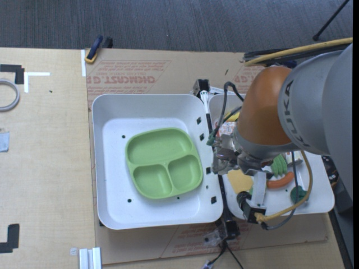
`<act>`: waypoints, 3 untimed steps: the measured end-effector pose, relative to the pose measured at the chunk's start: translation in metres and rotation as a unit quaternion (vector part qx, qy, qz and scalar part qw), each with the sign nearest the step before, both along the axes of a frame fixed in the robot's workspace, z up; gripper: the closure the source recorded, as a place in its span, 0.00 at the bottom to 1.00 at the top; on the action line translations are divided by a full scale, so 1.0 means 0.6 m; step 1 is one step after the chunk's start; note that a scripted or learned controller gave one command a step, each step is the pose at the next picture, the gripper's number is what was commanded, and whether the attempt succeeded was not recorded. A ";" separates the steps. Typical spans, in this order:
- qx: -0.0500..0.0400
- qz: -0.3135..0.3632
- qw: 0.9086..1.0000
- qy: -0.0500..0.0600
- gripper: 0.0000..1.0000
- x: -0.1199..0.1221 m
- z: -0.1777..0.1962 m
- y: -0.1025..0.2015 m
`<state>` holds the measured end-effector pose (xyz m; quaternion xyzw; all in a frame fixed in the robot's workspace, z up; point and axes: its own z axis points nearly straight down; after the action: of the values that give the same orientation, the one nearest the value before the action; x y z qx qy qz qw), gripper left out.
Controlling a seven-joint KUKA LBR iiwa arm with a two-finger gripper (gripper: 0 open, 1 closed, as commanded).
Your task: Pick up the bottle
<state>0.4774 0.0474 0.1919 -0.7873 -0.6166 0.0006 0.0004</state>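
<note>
My arm, with its orange band (263, 108), hangs low over the left half of the right bin (320, 198) and hides most of what lies in it. The gripper (225, 160) points down into that bin, close to the wall shared with the left bin. Around the wrist I see parts of several items: a light green piece (279, 165), an orange piece (281, 181), a flat yellow piece (240, 179) and a small dark green piece (298, 194). A pale item (227, 129) peeks out beside the wrist. I cannot tell which of these is the bottle.
The left bin (106, 167) holds a green divided plate (164, 162). Both bins rest on cardboard (129, 74) on the wooden bench. A blue and yellow tool (94, 49) lies at the back left. A yellow cable (280, 214) loops off the wrist over the right bin's front edge.
</note>
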 end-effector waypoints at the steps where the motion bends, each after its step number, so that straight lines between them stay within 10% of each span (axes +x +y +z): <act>1: 0.000 -0.168 0.986 0.000 1.00 0.000 0.019 0.064; 2: -0.001 -0.267 0.964 0.000 1.00 0.001 0.128 0.091; 3: -0.001 -0.317 0.948 0.000 1.00 0.000 0.142 0.233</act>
<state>0.4775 0.1871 0.2770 -0.9421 -0.3353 0.0010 -0.0003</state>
